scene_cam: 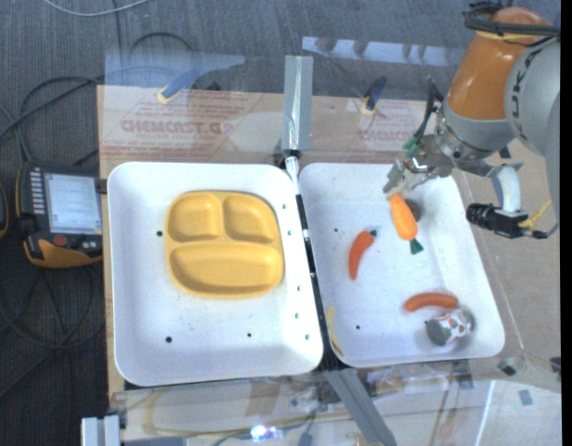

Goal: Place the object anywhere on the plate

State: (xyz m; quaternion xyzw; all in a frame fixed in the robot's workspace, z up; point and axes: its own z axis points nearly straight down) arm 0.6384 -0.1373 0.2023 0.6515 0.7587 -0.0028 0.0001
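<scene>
A yellow divided plate (225, 243) lies in the left white bin (137, 342). In the right bin (379, 333) an orange toy carrot (403, 217) with a green stem lies near the far right side. My gripper (404, 180) hangs at the carrot's far end, right over its tip; contact with it is unclear. An orange-red chili pepper (360, 251) lies in the middle of that bin. An orange sausage (431, 301) and a small grey, red and white object (447, 327) rest near the front right corner.
A metal divider post (296, 100) stands between the bins at the back. A handheld control pendant (61, 210) and cables lie on the floor to the left. The arm's orange band (490, 72) looms over the right bin's far corner.
</scene>
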